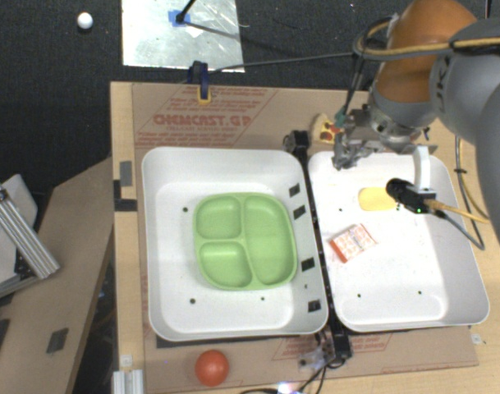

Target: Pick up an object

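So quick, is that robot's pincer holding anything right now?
Pincer: cannot tell whether it holds anything; it hangs over the top left corner of the right bin, apart from the yellow object and the red-and-white packet.

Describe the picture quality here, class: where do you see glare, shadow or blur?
Camera view: the foil sheet at the top glares brightly; both white bins are evenly lit and almost washed out; the green tray casts little shadow; the arm's orange band looks slightly soft; a small green light glows beside the yellow object.
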Robot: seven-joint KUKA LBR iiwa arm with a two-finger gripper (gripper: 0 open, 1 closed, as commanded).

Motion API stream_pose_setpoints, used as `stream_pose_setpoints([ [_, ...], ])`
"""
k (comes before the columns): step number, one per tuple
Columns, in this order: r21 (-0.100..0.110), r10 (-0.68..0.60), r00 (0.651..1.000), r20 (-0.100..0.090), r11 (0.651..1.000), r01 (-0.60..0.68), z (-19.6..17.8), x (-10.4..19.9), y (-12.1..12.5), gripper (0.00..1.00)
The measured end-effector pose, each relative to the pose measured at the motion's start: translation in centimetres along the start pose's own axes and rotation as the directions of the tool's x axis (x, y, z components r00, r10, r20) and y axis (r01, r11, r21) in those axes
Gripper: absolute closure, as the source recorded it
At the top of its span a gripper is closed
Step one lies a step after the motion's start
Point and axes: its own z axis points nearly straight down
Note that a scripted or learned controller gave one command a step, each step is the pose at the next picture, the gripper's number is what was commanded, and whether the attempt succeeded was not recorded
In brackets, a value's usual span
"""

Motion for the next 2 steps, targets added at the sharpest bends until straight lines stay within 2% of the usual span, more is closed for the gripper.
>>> stream_pose_setpoints([
  [2,-0.001,0.001,1.000,0.001,1.000,-0.001,1.0,9.5,-0.2,1.00],
])
